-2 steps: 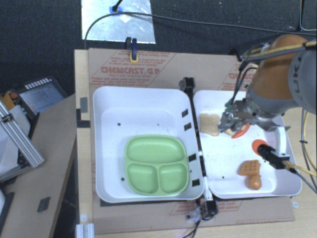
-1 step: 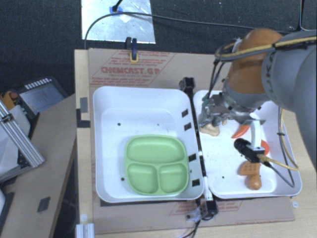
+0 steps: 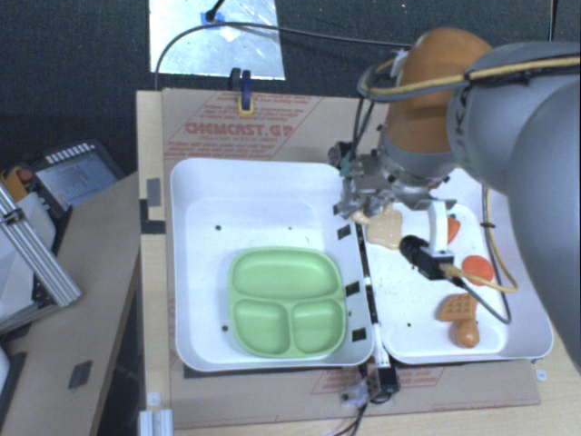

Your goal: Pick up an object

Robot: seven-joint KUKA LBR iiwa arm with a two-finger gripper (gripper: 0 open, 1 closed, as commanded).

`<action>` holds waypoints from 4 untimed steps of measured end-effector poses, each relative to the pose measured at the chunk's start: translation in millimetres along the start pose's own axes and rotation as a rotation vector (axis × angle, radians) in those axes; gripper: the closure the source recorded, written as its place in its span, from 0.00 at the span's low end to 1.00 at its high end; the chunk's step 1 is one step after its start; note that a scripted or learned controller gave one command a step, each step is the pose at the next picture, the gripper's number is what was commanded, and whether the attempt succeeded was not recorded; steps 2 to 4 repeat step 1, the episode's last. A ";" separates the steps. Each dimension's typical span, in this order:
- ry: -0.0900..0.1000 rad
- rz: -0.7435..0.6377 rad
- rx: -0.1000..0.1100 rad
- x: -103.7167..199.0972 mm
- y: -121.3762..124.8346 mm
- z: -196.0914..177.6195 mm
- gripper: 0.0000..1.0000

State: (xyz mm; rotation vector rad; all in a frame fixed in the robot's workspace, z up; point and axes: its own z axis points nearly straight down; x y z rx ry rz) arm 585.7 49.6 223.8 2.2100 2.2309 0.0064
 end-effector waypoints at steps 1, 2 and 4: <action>0.000 0.000 0.001 55.0 22.6 8.4 1.00; 0.000 0.000 0.001 55.0 22.6 8.4 1.00; 0.000 0.000 0.001 55.0 22.6 8.4 1.00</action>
